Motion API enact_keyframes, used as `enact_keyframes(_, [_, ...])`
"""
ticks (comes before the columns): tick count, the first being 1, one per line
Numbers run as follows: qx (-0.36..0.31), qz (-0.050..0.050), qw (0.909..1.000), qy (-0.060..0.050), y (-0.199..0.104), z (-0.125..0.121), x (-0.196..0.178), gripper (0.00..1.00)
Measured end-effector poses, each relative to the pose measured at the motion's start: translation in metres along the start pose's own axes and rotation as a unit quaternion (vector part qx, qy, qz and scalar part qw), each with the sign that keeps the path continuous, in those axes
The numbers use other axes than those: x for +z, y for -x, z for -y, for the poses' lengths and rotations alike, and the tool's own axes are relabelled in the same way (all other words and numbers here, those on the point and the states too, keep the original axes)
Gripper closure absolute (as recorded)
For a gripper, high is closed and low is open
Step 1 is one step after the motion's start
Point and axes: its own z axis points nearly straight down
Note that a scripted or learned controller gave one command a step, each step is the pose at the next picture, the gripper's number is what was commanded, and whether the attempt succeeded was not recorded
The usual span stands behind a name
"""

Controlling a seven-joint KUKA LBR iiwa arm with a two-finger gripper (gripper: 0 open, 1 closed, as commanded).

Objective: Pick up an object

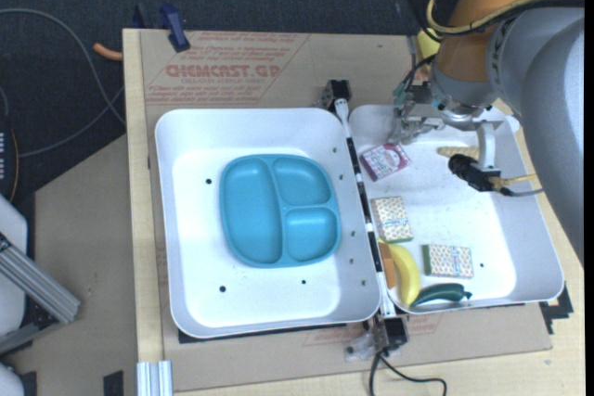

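The arm (pixel 548 60) is running off the picture's right edge and is covering the far right corner of the right bin (pixel 510 227). A green thing (pixel 444 295) is lying over the near end of the banana (pixel 405 266) (what it is, I cannot tell). Print on the pink packet (pixel 383 160) and on the patterned packet (pixel 392 218) nearer than it is showing too small to read.

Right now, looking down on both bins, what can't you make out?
Camera view:
- Far-right corner of the right bin: covered by the grey arm.
- Print on the pink packet: too small to read.
- The green object beside the banana: too small to identify.
- Whatever lies under the end effector: hidden by it.
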Motion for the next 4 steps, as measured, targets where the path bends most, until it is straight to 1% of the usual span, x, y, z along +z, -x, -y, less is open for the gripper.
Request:
enact_keyframes(1, [0.0,0.0,1.0,0.0,0.0,0.0,0.0,0.0])
enact_keyframes(2, [0.0,-0.001,1.0,-0.007,0.0,0.004,0.016,0.0])
enact_keyframes(3, [0.0,-0.001,1.0,-0.007,-0.002,0.004,0.015,0.0])
enact_keyframes(4, [0.001,-0.001,1.0,-0.008,0.0,0.012,0.015,0.0])
